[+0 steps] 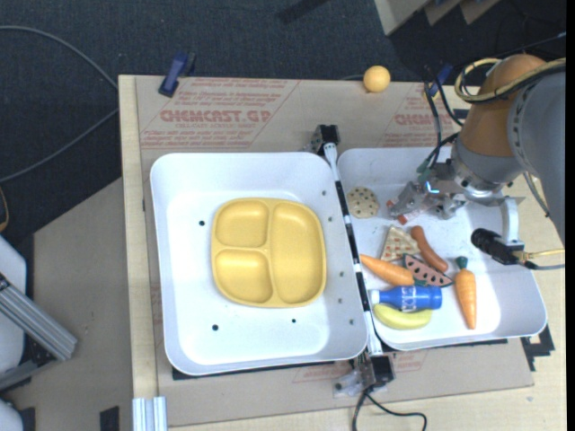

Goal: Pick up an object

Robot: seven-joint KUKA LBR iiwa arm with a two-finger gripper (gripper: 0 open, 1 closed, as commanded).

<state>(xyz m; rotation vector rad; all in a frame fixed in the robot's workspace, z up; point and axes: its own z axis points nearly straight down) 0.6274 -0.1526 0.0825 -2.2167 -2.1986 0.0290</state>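
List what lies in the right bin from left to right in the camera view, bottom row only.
Banana → blue bottle → upright carrot. The banana and bottle overlap, but the banana starts further left. The gripper hovers higher up in the right bin.

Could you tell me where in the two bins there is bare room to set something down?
In the left bin, a bare white margin rings the yellow divided plate, widest toward the near edge. The right bin is crowded: cookie, carrots, blue bottle, banana. Its bare strip lies along the right wall.
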